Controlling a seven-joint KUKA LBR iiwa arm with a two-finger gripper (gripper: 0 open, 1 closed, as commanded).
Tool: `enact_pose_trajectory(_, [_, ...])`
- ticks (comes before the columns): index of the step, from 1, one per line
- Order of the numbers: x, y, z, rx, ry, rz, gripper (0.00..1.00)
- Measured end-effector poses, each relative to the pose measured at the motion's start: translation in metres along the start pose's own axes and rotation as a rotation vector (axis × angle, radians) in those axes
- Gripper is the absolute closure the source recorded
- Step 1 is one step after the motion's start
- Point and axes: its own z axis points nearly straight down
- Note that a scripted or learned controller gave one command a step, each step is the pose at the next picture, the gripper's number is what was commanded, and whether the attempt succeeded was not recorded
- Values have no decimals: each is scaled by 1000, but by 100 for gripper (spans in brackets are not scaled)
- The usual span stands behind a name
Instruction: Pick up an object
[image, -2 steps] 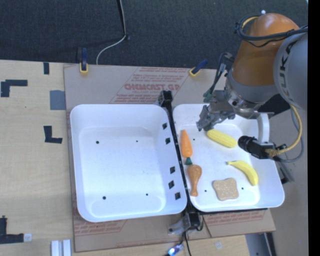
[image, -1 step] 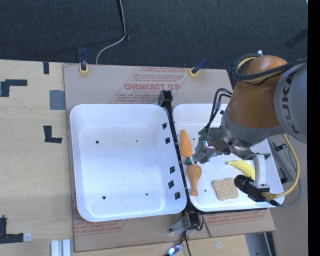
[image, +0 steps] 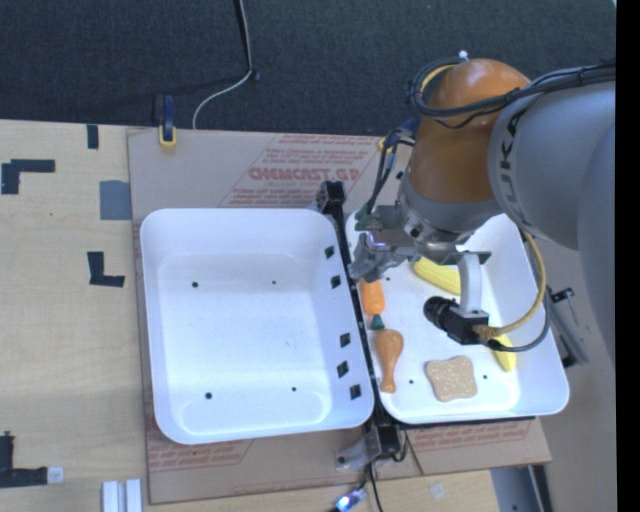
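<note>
The gripper (image: 372, 262) hangs low in the right bin (image: 530, 395); I cannot tell its grip; the carrot (image: 372, 299) sits just below it; the chicken leg (image: 387, 356) lies further below.

Right bin (image: 540, 405): carrot (image: 373, 300), drumstick (image: 387, 356), bread slice (image: 452, 378), banana (image: 437, 274).

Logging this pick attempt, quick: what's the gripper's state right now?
Gripper: cannot be told; it hangs low in the right bin, just above the carrot.
</note>
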Motion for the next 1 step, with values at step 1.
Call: enact_pose_trajectory(1, [37,2,-24,-1,1,-1,100])
